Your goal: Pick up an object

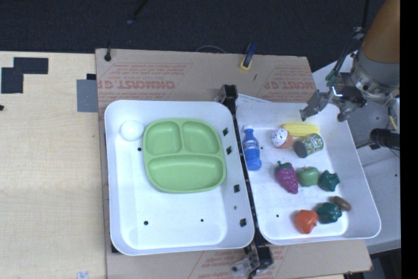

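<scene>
Two shallow white bins sit side by side on a sheet of brown cardboard (196, 78). The left bin (170, 232) carries a green divided plate (183, 155) with three compartments, and a small white ball (131, 130) lies just beside the plate's upper left corner.

The right bin (356, 219) contains all the small toys. A blue bottle (251, 149) lies near its left wall. To the right of it there is a white ball with red marks (279, 137), touching a yellow banana (300, 129), and below the banana a grey can with a green label (309, 145) lies on its side. In the middle row are purple grapes (286, 177), a green apple (308, 175) and a dark green pepper (328, 180). Near the front edge are an orange-red piece (305, 221), another dark green vegetable (329, 212) and a small brown item (339, 203).

The arm (382, 42) comes in from the right. Its gripper (330, 108) hangs above the bin's upper right corner, with the two fingers apart and nothing between them, near the banana but not touching it.
</scene>
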